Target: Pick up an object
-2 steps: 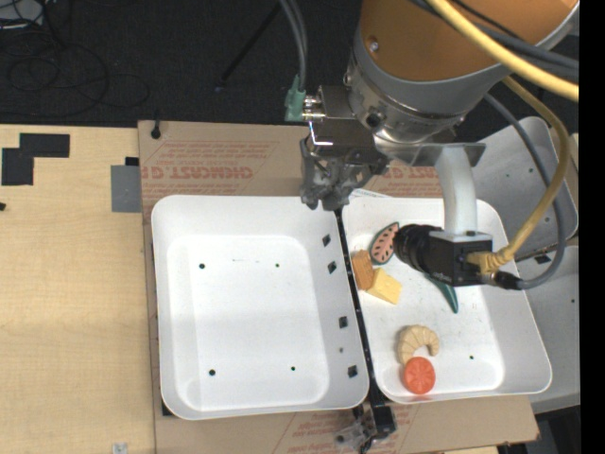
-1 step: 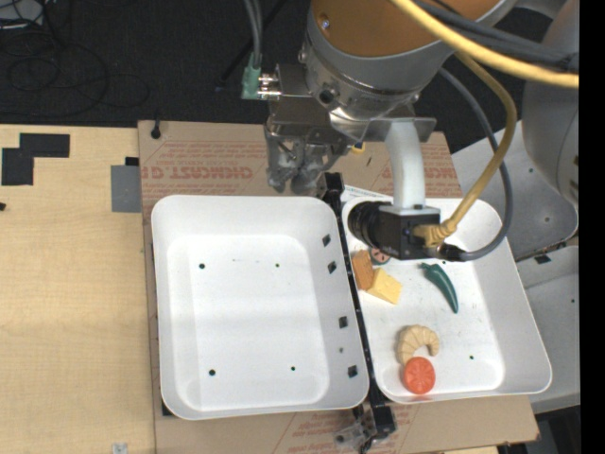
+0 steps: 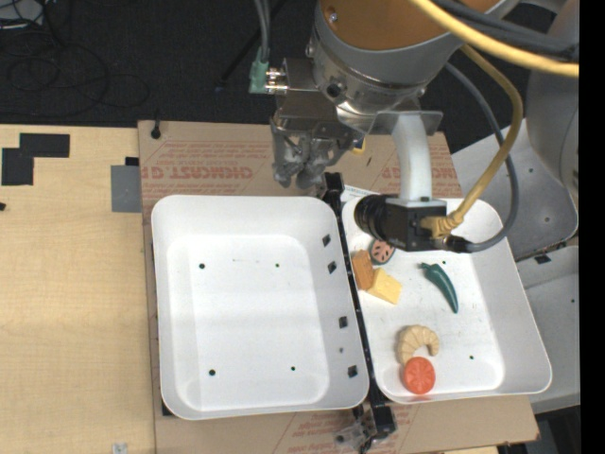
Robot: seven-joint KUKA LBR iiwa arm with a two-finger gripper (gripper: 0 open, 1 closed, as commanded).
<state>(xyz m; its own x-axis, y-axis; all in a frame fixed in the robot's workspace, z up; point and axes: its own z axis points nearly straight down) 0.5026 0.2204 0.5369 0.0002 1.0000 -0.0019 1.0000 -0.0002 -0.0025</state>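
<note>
**Arm poised above two bins, food toys waiting in the right one**

Two shallow white bins sit side by side on a brown surface (image 3: 76, 282). The left bin (image 3: 180, 310) holds nothing that can be made out. The gripper (image 3: 301, 168) hangs over the far edge, about where the bins meet, high and well apart from any object; whether its jaws are apart or together cannot be told.

The right bin (image 3: 501, 329) carries the likely targets, loosely scattered, which leaves room to reach each: a yellow wedge (image 3: 383, 288) beside a small round slice (image 3: 381, 252), a green pepper (image 3: 442, 284), and near the front a tan shrimp (image 3: 417, 340) touching a red tomato (image 3: 419, 375).
</note>
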